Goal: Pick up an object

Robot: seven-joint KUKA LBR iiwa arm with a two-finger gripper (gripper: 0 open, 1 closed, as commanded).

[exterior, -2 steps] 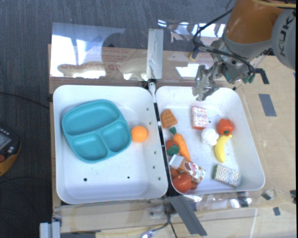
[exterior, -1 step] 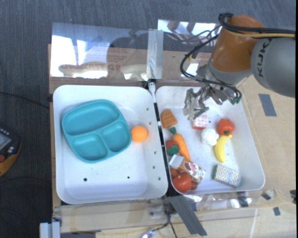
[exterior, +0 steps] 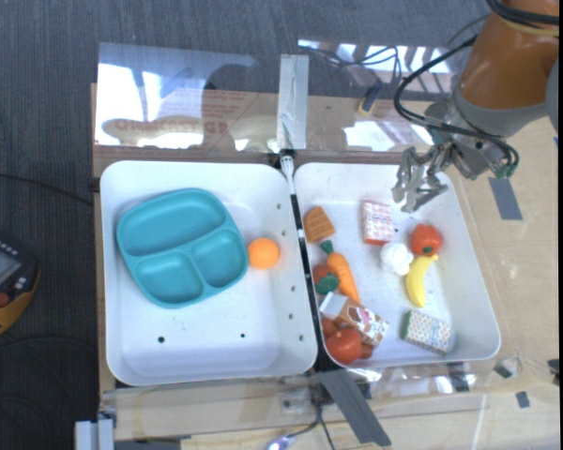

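Since nearly all the toy food is piled in the right bin (exterior: 469, 251), the gripper (exterior: 415, 187) hangs over its upper part, fingers slightly apart and holding nothing, probably lining up a grab.

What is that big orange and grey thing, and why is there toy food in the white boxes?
That is a robot arm. A camera above the bench looks down at it. At its end is a gripper with two fingers, hanging over the right bin and holding nothing. Its job is to pick something up. The right bin holds toy food: a banana, a carrot, a tomato and small packets. The left bin holds a blue plate with sections and an orange ball.
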